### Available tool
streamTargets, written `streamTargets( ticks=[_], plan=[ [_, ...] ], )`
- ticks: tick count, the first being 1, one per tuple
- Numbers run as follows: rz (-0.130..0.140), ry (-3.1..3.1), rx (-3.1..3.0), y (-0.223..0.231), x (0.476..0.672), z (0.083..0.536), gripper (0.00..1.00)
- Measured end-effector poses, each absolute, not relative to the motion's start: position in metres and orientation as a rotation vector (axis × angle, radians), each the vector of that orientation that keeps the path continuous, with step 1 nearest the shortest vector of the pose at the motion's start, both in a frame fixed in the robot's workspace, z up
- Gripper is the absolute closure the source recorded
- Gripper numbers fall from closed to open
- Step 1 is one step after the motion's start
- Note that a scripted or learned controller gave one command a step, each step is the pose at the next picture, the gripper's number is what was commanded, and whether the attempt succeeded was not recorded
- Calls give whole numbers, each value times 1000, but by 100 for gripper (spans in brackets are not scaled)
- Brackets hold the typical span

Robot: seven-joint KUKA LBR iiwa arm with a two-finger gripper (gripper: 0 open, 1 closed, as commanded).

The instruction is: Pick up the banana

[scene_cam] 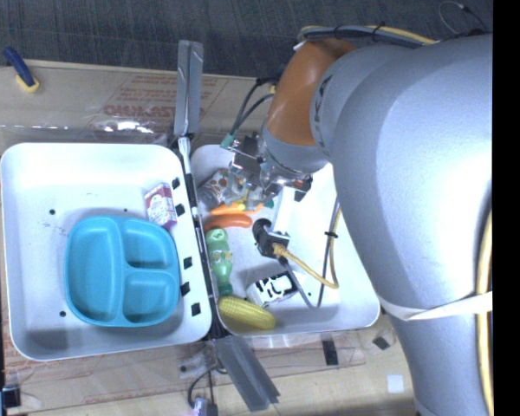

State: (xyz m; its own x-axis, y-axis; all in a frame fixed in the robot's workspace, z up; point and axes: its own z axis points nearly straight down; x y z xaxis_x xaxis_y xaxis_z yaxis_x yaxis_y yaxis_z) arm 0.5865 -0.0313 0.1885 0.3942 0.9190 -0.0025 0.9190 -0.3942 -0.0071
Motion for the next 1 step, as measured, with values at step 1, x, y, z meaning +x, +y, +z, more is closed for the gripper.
streamTargets(
  ticks=[1],
  plan=[
    [12, -1656, -2665, 24, 642, 187, 100]
  ],
)
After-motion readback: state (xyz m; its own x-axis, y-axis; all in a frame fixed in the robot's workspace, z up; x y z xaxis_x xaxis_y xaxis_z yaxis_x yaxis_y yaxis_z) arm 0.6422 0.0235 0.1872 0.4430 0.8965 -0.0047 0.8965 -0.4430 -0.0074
